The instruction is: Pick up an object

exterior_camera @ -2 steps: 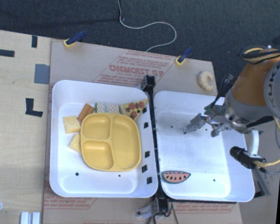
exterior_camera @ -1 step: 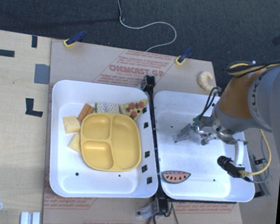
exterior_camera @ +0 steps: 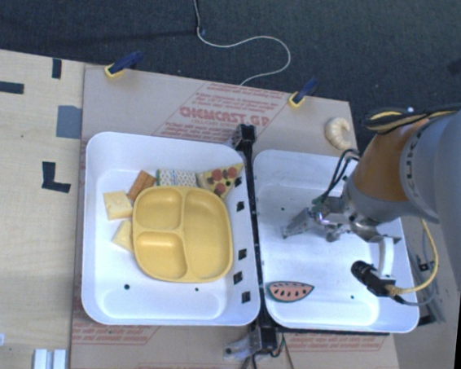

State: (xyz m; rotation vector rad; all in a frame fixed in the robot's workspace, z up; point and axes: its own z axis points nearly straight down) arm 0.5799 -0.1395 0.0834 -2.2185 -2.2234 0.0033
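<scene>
A watermelon slice [exterior_camera: 289, 291] lies flat near the front edge of the right bin [exterior_camera: 380, 317]. My gripper [exterior_camera: 313, 230] hangs over the middle of that bin, a little behind the slice and apart from it. Its fingers [exterior_camera: 296, 225] are spread open and hold nothing. In the left bin [exterior_camera: 97, 288] a yellow divided plate [exterior_camera: 183, 233] sits in the middle. Behind and to the left of the plate lie a pizza slice [exterior_camera: 221, 179], a brown piece [exterior_camera: 140, 185], a pale cracker [exterior_camera: 117, 205] and a yellow wedge [exterior_camera: 122, 235].
The arm's orange band [exterior_camera: 380, 167] and grey body cover the right bin's right side. A beige object [exterior_camera: 340, 132] lies on the cardboard behind the right bin. A black divider [exterior_camera: 247, 222] runs between the bins.
</scene>
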